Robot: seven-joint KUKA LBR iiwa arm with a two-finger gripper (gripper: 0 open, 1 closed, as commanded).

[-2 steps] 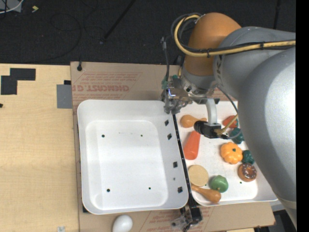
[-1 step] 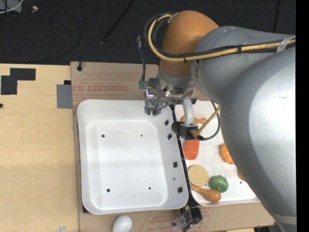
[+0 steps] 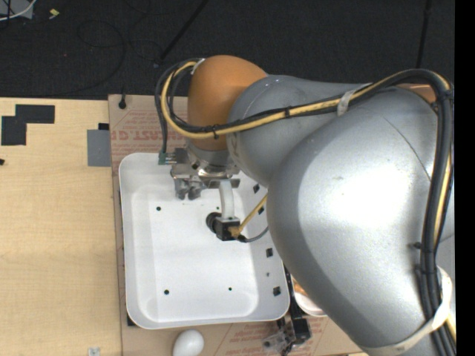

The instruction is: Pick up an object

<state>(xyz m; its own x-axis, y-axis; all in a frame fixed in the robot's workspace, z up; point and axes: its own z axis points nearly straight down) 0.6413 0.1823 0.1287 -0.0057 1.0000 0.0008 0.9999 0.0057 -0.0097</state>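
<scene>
Overhead view of the picking bench. The grey arm (image 3: 356, 199), smooth and rounded with a dull metallic sheen, enters from 3 o'clock and covers the right half of the view. Its glossy domed orange band (image 3: 219, 95) sits at 12 o'clock, ringed by yellow and black cables (image 3: 174, 121). Beneath the band, the bare-metal gripper (image 3: 191, 190) hangs over the 12 o'clock end of a shallow white bin (image 3: 126, 236). The bin is rounded-cornered plastic with small dark dots (image 3: 166, 292) on its floor. Whether the gripper is open or closed cannot be told. A smooth white ball (image 3: 189, 342) lies at 6 o'clock, just outside the bin's rim, on a brown cardboard sheet (image 3: 133, 128) printed in red. A pale wood-grain bench top (image 3: 52, 236) extends toward 9 o'clock.
</scene>
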